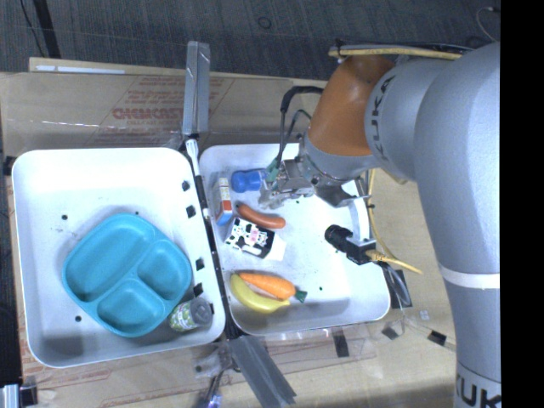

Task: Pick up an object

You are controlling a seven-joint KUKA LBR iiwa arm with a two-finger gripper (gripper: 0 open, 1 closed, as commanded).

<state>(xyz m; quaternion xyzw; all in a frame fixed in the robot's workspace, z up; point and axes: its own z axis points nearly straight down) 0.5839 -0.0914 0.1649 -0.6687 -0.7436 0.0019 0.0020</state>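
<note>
Read as approach stage of the pick, nothing lifted yet. Saw arm (pixel 408 100) entering from right of frame, with end effector (pixel 283 187) low over upper middle of right bin (pixel 344 289). Placed it just above sausage (pixel 259 218) and just right of blue cup (pixel 246 179). Could not tell end effector open or closed; saw nothing held.

Judged sausage the likeliest target: nearest, lying flat at centre of frame, close to cow-print card (pixel 249 239) below it. Judged next move to need a short drop, a close across the sausage's narrow side, then a straight lift. Flagged blue cup as a possible snag.

Counted on tabletop (pixel 102 100), largest first:
- 2 white bins, with left bin (pixel 51 185) at left of frame
- 1 blue divided plate (pixel 127 274), left bin
- 1 banana (pixel 252 298), lower right bin
- 1 carrot (pixel 268 285), resting on banana
- 1 sausage
- 1 cow-print card
- 1 blue cup
- 1 small bottle (pixel 189 314), lower right corner of left bin
- 1 orange-and-white tube (pixel 223 197), against right bin's left wall
</note>
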